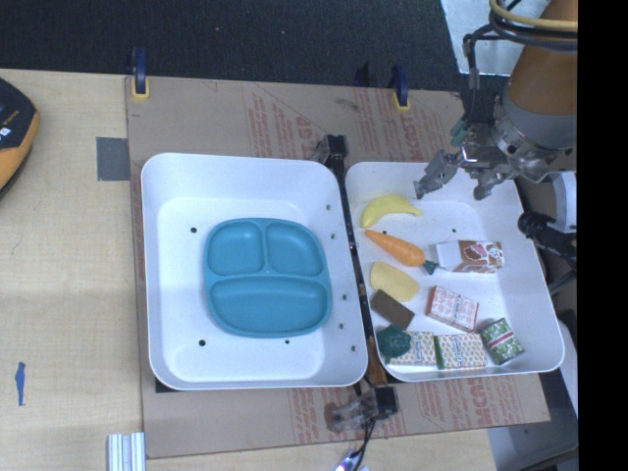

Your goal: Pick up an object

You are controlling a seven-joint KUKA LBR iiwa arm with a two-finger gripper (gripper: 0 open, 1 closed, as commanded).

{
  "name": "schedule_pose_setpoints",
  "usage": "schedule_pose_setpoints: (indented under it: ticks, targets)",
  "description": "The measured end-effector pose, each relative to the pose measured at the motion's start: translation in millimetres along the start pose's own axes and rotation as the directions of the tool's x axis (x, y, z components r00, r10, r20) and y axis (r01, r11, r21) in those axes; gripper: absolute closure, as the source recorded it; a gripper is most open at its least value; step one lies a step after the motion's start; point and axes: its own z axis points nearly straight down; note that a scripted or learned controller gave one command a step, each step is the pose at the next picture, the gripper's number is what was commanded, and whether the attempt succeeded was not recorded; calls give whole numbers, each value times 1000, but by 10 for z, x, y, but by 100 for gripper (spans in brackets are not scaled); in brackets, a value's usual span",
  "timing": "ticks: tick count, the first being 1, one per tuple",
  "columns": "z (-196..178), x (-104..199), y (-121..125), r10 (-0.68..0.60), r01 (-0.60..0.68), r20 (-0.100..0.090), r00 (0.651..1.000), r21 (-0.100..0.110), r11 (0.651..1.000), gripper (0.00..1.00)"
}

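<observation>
Banana [390, 209], a small yellow curved plastic toy, lay in the upper left part of the right-hand shallow white bin [545, 307], nearest of all the pieces to the grey two-finger gripper [457, 177], and so seemed the likeliest thing to be taken, though that was only a judgement. It looked smooth, glossy and crescent-shaped, lying flat with its ends pointing down-frame, apart from the bin wall. Just below it an orange plastic carrot with a green tip [399, 249] lay at a slant, close to the banana but seemingly not touching it. Lower still sat a pale yellow rounded piece [393, 282], a dark brown block [392, 309], and several small printed food cartons [452, 307] toward the bin's lower right. The gripper hung over the bin's upper edge at the right of the frame, its fingers spread apart with nothing between them, so the step in hand appeared to be the approach, before any grasp. The next move would call for shifting left and down-frame, descending over the banana's middle and closing across its narrow width without nudging the carrot. In the left-hand white bin [167, 263] rested a blue three-compartment plastic plate [267, 276].
</observation>
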Motion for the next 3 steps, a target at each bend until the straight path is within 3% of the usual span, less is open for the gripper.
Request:
schedule_pose_setpoints:
  ticks: [1, 2, 3]
  targets:
    - [1596, -17, -47, 0, 0, -1, 1000, 11, 1000, 0]
    - [1403, -37, -22, 0, 0, 1, 1000, 2, 1000, 100]
    - [1407, -38, -23, -1, 1, 2, 1000, 2, 1000, 0]
